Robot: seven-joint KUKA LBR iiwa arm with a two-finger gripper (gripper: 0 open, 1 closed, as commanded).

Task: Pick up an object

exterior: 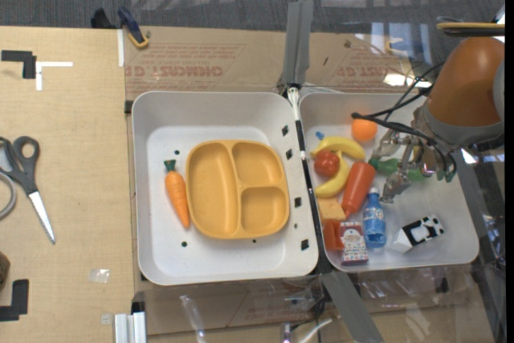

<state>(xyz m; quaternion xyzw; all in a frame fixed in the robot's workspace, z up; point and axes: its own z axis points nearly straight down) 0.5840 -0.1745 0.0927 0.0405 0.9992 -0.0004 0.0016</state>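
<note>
The only lettering I can make out is red print on the cardboard sheet point(210, 60) lying past the bins, well left of my gripper point(399, 169). It runs upside down and seems to read "CHEMICAL GU…". Labels on the small items under the gripper are too small to read.

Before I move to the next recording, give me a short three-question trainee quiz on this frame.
1. True or false: the carrot lies inside the yellow divided tray.
2. Which bin is the gripper over: A) left bin, B) right bin?
3. Fill in: the water bottle lies next to the ___ cow toy.

Key: 1 false, it lies beside the tray; 2 B; 3 black-and-white.
</note>
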